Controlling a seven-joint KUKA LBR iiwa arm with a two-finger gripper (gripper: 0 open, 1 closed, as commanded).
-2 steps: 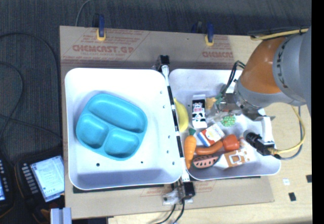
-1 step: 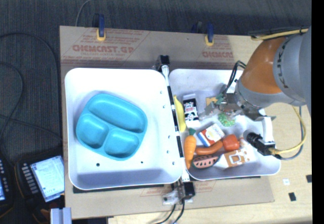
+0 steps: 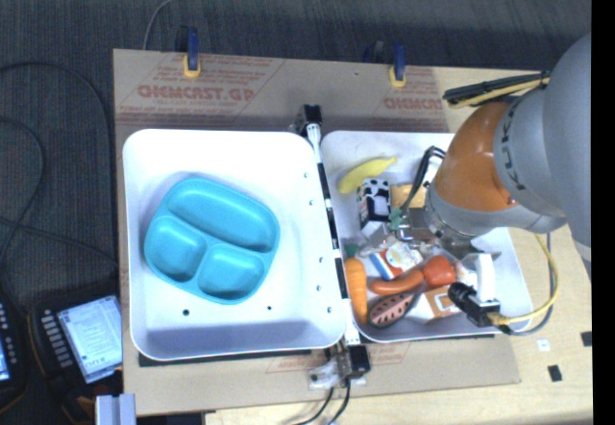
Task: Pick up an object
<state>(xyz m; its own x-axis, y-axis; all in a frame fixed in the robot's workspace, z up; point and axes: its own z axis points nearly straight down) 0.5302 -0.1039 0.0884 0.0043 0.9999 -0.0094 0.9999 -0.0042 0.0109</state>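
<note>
The grey arm with its orange band (image 3: 480, 163), nearest the lens, leans over the right white bin (image 3: 514, 264); its tool (image 3: 415, 221) sits low among the clutter, and whether it is open or closed cannot be told. Candidate objects crowd that bin: yellow banana (image 3: 367, 172), orange carrot (image 3: 356, 285), brown oval brush (image 3: 390, 310). Judged a descent for a grasp. Little free room there; the walls hem the pile. The left white bin (image 3: 154, 317) holds a blue divided plastic tray (image 3: 211, 237), margins open.
</note>
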